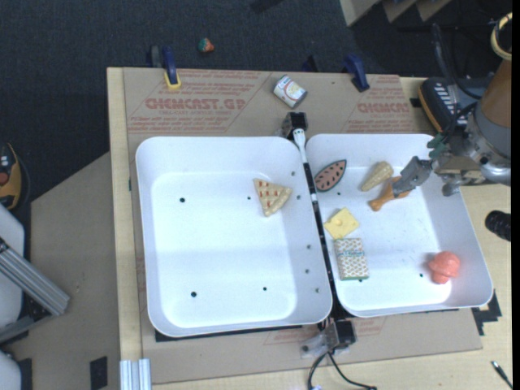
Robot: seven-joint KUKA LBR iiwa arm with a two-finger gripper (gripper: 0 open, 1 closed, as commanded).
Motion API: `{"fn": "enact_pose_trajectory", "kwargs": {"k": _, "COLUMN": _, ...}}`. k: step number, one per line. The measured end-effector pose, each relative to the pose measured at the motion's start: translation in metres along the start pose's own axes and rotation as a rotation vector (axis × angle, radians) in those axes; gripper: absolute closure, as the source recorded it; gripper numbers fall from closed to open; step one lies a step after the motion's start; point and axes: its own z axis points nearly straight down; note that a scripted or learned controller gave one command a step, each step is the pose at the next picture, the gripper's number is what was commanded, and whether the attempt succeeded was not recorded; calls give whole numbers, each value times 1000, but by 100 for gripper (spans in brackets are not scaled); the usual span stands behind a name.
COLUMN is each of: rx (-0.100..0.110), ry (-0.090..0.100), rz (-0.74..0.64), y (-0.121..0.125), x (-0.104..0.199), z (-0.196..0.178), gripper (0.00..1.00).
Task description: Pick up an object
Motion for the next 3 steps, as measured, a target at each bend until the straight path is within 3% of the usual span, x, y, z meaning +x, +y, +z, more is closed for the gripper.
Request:
{"fn": "enact_pose_trajectory", "kwargs": {"k": 1, "rx": 6, "ry": 3, "rz": -7, "y": 53, "x": 65, "z": 96, "gripper": 0}}
{"fn": "enact_pose_trajectory", "kwargs": {"k": 2, "rx": -2, "ry": 0, "rz": -3, "y": 56, "x": 82, "z": 90, "gripper": 0}}
{"fn": "enact_pose_trajectory", "kwargs": {"k": 3, "rx": -5, "ry": 0, "rz": -3, "y": 77, "x": 105, "z": 90, "gripper": 0}}
